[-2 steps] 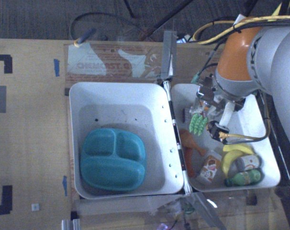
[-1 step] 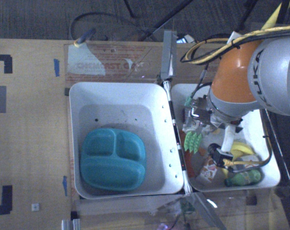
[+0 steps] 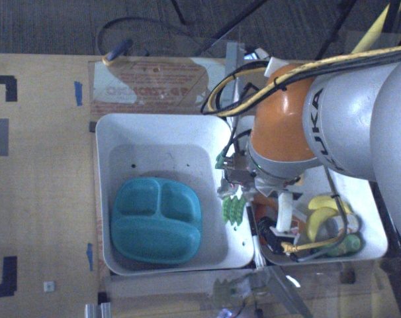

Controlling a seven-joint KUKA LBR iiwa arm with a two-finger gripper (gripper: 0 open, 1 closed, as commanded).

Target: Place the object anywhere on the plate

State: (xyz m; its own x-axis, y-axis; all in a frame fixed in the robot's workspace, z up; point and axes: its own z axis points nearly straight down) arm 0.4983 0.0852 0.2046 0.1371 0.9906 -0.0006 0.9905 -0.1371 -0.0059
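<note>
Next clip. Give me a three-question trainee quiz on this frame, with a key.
1. True or false: the green pea pod lies on the teal plate.
2. Which bin holds the plate: A, the left bin; B, the right bin?
3. Name the yellow item beneath the arm.

Key: 1 false, it hangs over the left bin's right wall, beside the plate. 2 A. 3 A banana.

I'm running this in a robotics lab: beyond the wooden bench (image 3: 42, 177) lie grey carpet, tripod legs (image 3: 177, 8) and loose cables (image 3: 121, 28); blue tape marks (image 3: 78, 93) dot its top.
</note>
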